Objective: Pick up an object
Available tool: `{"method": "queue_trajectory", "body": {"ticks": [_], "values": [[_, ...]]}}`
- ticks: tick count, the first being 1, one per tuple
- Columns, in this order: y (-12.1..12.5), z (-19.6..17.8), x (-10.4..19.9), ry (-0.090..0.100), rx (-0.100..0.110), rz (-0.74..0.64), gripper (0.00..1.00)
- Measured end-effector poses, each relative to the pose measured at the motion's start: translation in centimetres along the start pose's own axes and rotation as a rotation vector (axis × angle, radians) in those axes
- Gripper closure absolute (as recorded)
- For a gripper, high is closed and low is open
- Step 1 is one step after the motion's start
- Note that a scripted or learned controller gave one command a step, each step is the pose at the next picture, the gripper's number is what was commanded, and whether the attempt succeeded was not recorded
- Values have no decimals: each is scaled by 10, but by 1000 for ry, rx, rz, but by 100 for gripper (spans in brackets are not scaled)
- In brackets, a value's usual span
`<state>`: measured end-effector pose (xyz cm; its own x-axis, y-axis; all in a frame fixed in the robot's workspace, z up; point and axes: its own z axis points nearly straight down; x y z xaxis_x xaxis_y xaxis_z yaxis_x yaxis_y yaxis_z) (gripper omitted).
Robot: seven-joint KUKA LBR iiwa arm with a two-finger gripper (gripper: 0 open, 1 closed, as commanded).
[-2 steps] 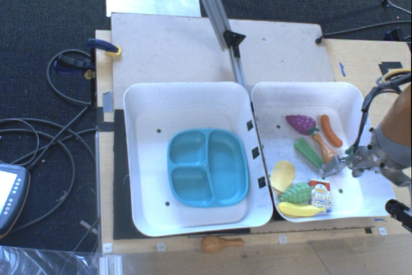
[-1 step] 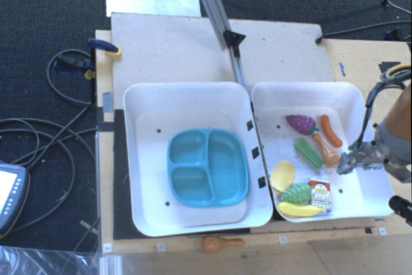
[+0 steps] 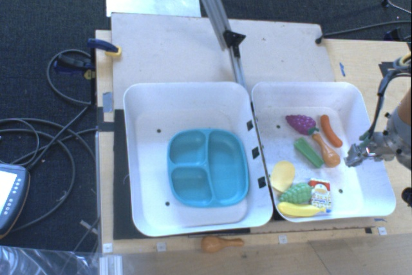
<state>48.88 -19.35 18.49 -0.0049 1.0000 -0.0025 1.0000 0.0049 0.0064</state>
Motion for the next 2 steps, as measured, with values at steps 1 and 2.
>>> {"method": "queue_trajectory", "body": {"ticks": [1, 2], "values": [[3, -54, -1, -1, -2, -2, 100], [25, -44, 49, 4, 3, -6, 100]]}}
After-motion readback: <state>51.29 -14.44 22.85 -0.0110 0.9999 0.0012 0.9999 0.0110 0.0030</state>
